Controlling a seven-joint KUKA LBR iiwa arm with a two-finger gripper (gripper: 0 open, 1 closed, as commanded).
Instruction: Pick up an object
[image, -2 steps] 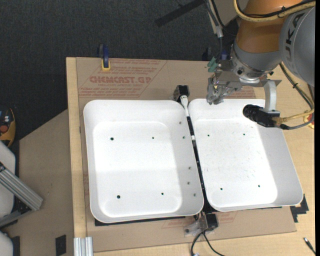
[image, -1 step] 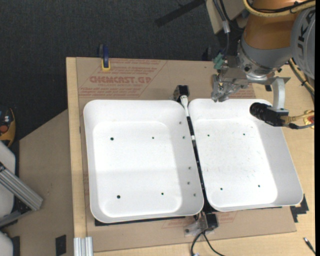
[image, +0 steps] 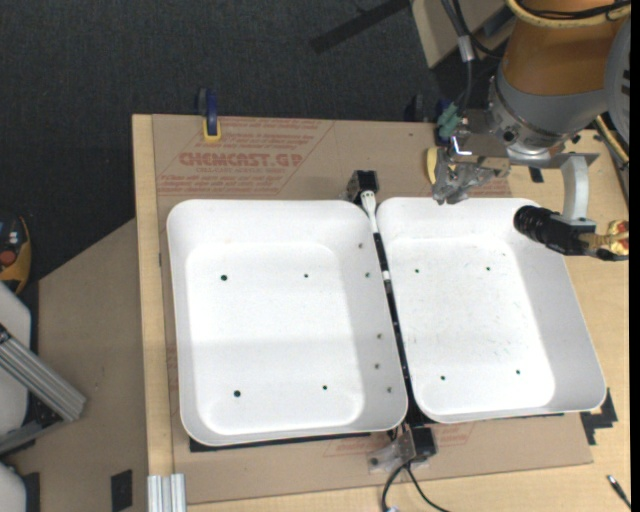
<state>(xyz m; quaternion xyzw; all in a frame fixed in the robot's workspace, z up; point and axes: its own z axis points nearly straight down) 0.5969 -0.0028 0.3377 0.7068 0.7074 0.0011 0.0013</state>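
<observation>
My gripper (image: 455, 188) hangs over the far rim of the right bin (image: 560, 300), near that bin's back left corner. It points down from the grey wrist and the orange band of the arm (image: 555, 50). I see nothing held under it. The left bin (image: 200, 300) lies beside the right one, and both show bare white floors with a few small dark dots.
Both bins rest on a brown board (image: 250, 150) with red lettering. A black clip (image: 362, 185) sits at the back between the bins and another (image: 415, 445) at the front. A blue clamp (image: 210, 110) grips the board's back edge. A black cylinder (image: 545, 228) on the arm overhangs the right bin's back right.
</observation>
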